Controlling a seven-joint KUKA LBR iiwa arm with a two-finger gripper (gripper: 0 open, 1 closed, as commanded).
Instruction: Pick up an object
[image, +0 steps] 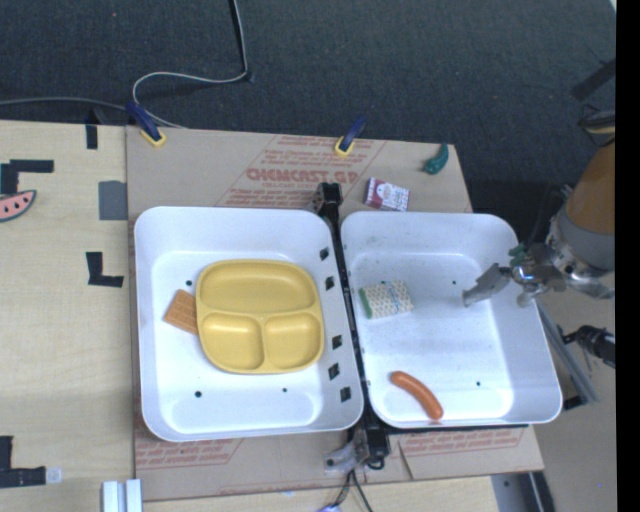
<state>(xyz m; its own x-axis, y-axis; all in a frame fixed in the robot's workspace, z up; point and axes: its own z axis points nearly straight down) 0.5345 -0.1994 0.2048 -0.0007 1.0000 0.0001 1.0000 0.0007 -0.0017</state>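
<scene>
Even bright light, soft shadows, slight overall blur.

Your surface (60, 330) is pale wood with black tape marks (97, 267) at its left. On it lies a cardboard sheet (290, 170), held at the far edge by two yellow-and-blue clamps (148, 128). On the cardboard rest the left bin (160, 400) and the right bin (530, 390), touching side by side, with a small red-and-white packet (385, 194) and a teal object (436, 158) beyond them.
</scene>
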